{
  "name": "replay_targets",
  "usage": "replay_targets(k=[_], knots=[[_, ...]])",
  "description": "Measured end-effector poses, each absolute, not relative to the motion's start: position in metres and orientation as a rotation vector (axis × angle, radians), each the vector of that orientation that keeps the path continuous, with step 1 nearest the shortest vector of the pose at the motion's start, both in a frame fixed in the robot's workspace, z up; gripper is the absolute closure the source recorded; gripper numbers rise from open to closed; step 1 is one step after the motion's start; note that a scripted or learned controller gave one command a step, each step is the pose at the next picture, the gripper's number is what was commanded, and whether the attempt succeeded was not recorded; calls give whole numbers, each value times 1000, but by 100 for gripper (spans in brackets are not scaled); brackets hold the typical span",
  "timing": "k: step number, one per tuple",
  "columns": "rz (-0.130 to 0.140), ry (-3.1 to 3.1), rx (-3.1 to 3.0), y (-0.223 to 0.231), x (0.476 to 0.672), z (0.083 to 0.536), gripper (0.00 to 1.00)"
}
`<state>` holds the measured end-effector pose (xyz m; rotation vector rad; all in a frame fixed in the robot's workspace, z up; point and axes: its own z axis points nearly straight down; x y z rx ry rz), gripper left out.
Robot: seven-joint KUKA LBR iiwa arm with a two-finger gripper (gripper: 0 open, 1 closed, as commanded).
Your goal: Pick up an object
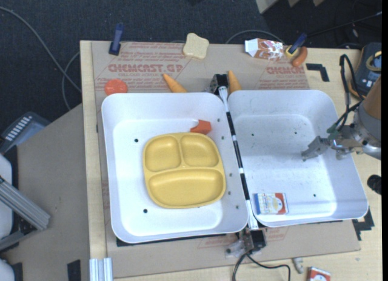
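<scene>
The tool (315, 147) hovers low over the right bin (285, 107), its metal prongs spread and gripping nothing; the pick has yet to begin; a flat printed carton (269, 203) lies near that bin's front edge; a glossy yellow divided plate (183, 169) and a small orange piece (202, 127) sit in the left bin (121, 152).

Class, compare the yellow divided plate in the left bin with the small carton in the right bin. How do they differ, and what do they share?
The yellow plate is much larger than the small carton. The plate is plain yellow with three compartments; the carton is a white box with red and blue print. The plate sits mid-bin; the carton lies at its bin's near-left corner. Both rest flat, apart from the gripper.
</scene>
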<state>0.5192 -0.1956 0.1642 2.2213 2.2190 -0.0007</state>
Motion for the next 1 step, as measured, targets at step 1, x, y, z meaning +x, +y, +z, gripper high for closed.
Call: replay_targets(k=[1], knots=[[0, 2226, 2222, -123, 546, 89, 0]])
